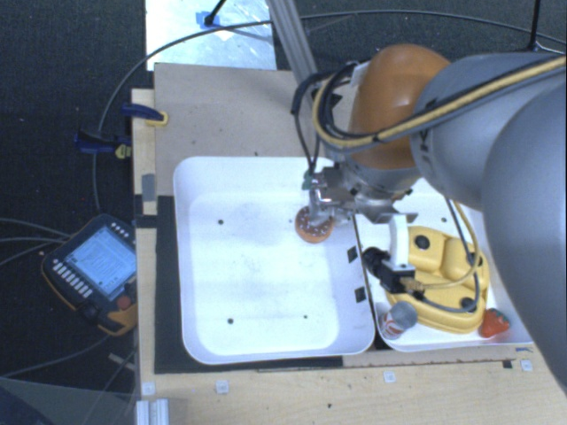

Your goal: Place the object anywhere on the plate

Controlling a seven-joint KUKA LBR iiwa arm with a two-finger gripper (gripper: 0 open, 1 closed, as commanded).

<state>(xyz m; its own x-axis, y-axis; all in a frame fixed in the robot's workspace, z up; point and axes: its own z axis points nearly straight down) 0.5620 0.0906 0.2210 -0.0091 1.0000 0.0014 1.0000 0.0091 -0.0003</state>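
Camera view: the likely object is a small round brown piece, doughnut-like (313,227), sitting at the right edge of the left bin (257,264), directly under the gripper (319,204). The gripper is right on top of it, but the wrist blocks the line of sight, so I cannot tell how far apart the jaws are or whether the piece is between them or just lying on the bin floor beneath. No confirmed grasp. The plate reads as the yellow dish (447,282) in the right bin (443,339), mostly hidden by the arm (478,122) and its cables. On or near the dish: a yellow blocky item (425,246). A grey cup-like thing (399,317) sits at its lower left and a red strawberry-shaped toy (494,324) at its lower right. Judgement: task is early, at or around the pick. The brown piece is in the wrong bin, well apart from the plate. Left to do: secure the grasp, lift, carry across the divider between bins, release over a free part of the plate. Both bins sit on the table (230,122). A teach pendant (93,268) lies off to the left, and blue clamps (133,127) sit at the table's left edge.
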